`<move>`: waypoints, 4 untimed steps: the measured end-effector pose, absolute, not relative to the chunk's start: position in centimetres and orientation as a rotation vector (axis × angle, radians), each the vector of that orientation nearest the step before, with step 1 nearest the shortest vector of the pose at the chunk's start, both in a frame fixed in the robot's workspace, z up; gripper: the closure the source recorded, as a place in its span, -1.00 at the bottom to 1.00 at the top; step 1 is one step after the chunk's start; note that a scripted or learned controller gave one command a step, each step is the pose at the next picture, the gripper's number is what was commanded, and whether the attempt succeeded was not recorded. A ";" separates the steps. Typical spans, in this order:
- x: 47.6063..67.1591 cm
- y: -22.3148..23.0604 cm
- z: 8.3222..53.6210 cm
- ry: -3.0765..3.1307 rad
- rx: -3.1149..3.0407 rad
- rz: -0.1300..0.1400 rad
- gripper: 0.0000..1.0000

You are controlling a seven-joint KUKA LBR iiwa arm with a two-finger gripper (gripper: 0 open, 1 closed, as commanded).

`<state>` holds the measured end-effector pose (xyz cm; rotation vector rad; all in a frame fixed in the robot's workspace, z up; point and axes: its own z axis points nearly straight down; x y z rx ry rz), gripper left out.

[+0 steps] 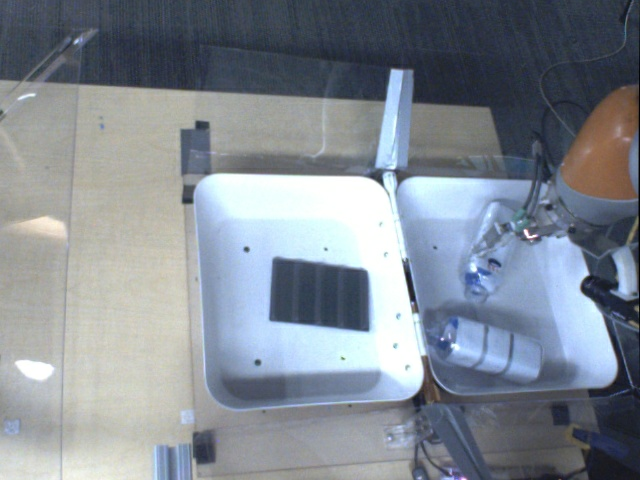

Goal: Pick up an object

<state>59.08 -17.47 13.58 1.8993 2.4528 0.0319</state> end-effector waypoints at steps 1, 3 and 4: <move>56.9 -11.7 9.7 2.547 1.809 0.013 -1.00; 59.4 -9.8 10.5 2.634 1.667 0.010 1.00; 64.1 -6.0 18.9 2.610 1.724 0.003 1.00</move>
